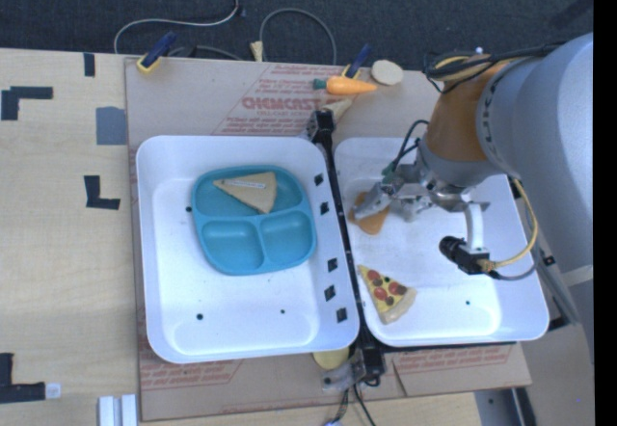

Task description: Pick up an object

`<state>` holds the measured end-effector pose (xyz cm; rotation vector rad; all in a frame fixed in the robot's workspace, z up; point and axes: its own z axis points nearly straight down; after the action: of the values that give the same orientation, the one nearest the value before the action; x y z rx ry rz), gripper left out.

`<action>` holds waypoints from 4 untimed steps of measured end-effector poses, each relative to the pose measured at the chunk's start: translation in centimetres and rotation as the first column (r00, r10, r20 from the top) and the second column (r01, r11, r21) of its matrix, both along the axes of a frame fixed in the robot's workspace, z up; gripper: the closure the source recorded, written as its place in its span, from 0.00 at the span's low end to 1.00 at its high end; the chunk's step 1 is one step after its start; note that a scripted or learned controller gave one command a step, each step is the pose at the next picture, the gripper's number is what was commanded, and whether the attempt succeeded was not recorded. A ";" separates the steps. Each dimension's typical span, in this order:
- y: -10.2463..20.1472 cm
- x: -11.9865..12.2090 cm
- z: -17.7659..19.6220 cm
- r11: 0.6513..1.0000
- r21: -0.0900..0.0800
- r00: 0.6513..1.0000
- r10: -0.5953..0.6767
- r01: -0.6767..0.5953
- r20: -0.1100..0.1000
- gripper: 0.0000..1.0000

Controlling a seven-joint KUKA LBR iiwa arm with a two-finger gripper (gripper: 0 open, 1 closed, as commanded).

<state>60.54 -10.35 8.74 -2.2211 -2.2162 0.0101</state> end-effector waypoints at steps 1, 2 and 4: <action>-0.8 5.7 -0.2 1.000 0.001 1.000 0.005 -0.005 0.010 0.00; 0.9 0.3 0.0 1.000 -0.001 1.000 0.003 -0.003 0.012 0.00; 4.3 -1.9 10.1 1.000 0.003 1.000 0.006 -0.006 0.010 1.00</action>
<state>58.62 -6.04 18.88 -2.2176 -2.2262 -0.0040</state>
